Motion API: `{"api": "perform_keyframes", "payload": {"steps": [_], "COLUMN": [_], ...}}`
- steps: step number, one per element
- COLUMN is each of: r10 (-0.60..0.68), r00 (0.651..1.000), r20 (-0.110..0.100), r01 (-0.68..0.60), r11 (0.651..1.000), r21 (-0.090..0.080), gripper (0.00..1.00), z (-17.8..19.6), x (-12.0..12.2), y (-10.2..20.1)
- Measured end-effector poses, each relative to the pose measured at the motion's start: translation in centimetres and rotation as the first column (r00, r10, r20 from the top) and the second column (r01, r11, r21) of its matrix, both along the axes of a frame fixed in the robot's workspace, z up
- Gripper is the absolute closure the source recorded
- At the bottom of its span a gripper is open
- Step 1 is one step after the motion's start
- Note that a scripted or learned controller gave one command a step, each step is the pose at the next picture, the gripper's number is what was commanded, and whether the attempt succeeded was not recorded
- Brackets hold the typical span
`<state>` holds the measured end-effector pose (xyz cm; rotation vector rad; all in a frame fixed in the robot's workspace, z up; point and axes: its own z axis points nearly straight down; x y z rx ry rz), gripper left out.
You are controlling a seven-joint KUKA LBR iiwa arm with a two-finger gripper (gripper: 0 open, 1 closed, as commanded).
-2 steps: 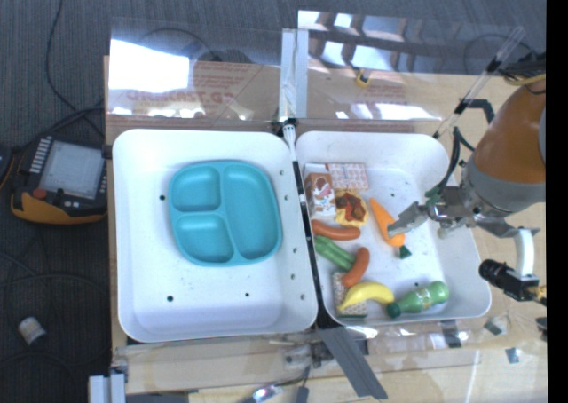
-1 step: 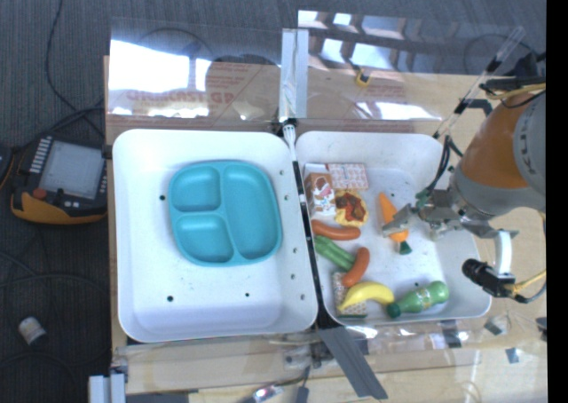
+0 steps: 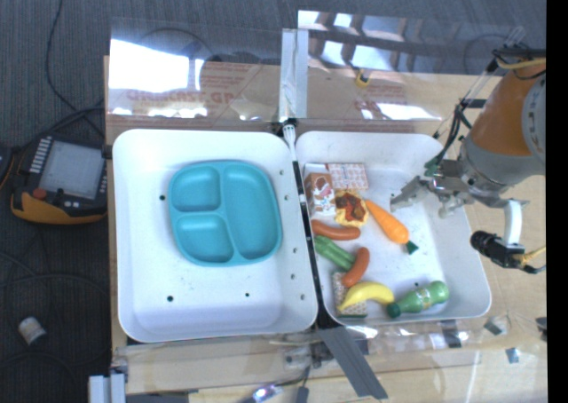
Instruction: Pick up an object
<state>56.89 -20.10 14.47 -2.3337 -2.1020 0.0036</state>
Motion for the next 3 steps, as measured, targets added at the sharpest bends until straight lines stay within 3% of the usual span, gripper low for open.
{"api": "perform_keyframes", "payload": {"steps": [1,2,3], "r10": [0.017,0.019,-0.158], "r00": [1.0,1.0,0.987], "r20": [0.011,0.014,-0.001], "r01": [-0.017,-0.019,0.158], "r11": [1.0,1.0,0.987], "r21": [-0.006,-0.003,-0.002], "gripper": [0.0,1.0,1.0], "z": [-5.5,-4.5,5.6], "x": [-1.9,-1.7,-2.9], "y": [3.9,4.1,8.5]}}
